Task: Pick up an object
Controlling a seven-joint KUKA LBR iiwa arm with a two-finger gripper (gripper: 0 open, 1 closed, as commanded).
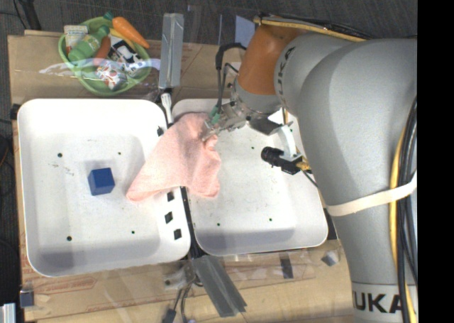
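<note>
- bench (35, 52) of brown board over dark carpet, bearing left bin (42, 123) and right bin (262, 201)
- pink cloth (181, 162), crumpled, draped across both bins' meeting rims
- gripper (216, 124) at the cloth's top corner; open or closed, cannot tell
- blue cube (101, 180) in left bin

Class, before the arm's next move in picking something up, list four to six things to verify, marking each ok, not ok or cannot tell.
1. Gripper sits at the pink cloth's upper corner: ok.
2. Cloth actually gripped: cannot tell.
3. Cloth lies within one bin: not ok; it drapes across the edge between left bin and right bin.
4. Blue cube lies apart from the cloth: ok.
5. Green bowl stands outside both bins: ok.
</note>
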